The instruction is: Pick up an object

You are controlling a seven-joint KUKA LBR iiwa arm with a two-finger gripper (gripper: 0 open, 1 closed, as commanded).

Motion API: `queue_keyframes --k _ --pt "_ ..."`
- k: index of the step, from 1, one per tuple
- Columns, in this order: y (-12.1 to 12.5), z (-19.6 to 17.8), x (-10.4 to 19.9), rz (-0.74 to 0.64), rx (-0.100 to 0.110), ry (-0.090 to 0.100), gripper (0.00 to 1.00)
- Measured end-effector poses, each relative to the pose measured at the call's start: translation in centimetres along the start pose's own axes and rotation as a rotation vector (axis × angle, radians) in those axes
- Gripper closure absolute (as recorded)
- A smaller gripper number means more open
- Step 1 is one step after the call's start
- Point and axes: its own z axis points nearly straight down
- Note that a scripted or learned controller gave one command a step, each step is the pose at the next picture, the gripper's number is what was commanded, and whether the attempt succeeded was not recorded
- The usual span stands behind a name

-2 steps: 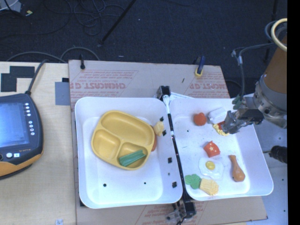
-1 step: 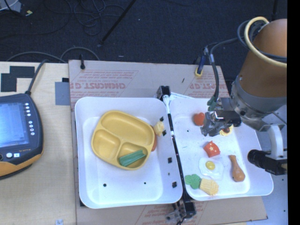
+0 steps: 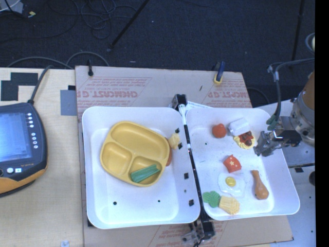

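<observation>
Objects for picking lie mostly in the right bin (image 3: 288, 199), where seven toy foods can be counted: one red tomato (image 3: 219, 130) near the far left, one white-and-red piece (image 3: 242, 134) beside it toward the right, one red pepper-like piece (image 3: 232, 163) in the middle, one fried egg (image 3: 231, 182) just below that, one brown drumstick (image 3: 259, 184) to the egg's right, and one green piece (image 3: 211, 198) touching one yellow ridged piece (image 3: 229, 205) at the near edge.

The left bin (image 3: 103, 210) holds one yellow divided plate (image 3: 123, 148), with one green bean-like piece (image 3: 145, 174) lying in its near compartment. One small yellow item (image 3: 175, 140) sits at the plate's right rim, and a sliver of something red shows just below it, too hidden to name.

The gripper (image 3: 264, 148) hovers over the right bin's right edge, close to the white-and-red piece and above the drumstick in the picture. Whether its fingers are spread or pressed together I cannot tell; nothing is seen between them.

Both bins rest on one cardboard sheet (image 3: 128, 86) on the desk (image 3: 31, 210). One handheld control pendant (image 3: 20, 145) with a lit screen lies on the desk, well to the left.
</observation>
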Motion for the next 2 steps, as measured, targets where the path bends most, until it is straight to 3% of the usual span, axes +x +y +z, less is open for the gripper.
queue_keyframes --k 1,2 --pt "0.1 -5.3 7.1 -0.016 -0.008 0.002 1.0" --pt "0.5 -4.4 14.7 -0.017 0.0 0.002 1.0"
